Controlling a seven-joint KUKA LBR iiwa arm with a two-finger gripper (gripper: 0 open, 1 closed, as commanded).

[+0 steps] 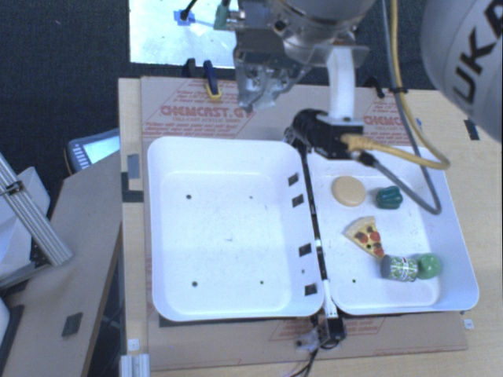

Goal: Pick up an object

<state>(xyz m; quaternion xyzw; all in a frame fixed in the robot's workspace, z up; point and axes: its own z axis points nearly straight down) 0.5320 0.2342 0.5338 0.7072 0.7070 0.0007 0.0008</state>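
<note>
Left bin (pixel 157 210): lies below and toward the camera from the gripper (pixel 255 96); its white floor with a few small dark dots shows from wall to wall.
Right bin (pixel 458 277): lies to the view's right of the gripper and nearer the camera, sharing a middle edge with the left bin; it holds five small things.
Round tan disc (pixel 349 191): the thing closest to the gripper, in the far part of the right bin.
Dark green lump (pixel 388 198): just beside the disc, on the side away from the gripper.
Pizza slice (pixel 365 236): nearer the camera than the disc, apart from it.
Small can (pixel 401 269): on its side, the farthest row from the gripper, touching a green ball (pixel 429 265).
Arm (pixel 330 6): comes down from the top of the view, with the gripper pointing down over the cardboard sheet (pixel 189 112), just past the left bin's far rim near its right corner.
Grip: cannot tell whether wide or narrow.
Things to pick: all in the right bin, well apart from the gripper.
Open room: the left bin's whole floor; in the right bin, the strip along the middle edge.
</note>
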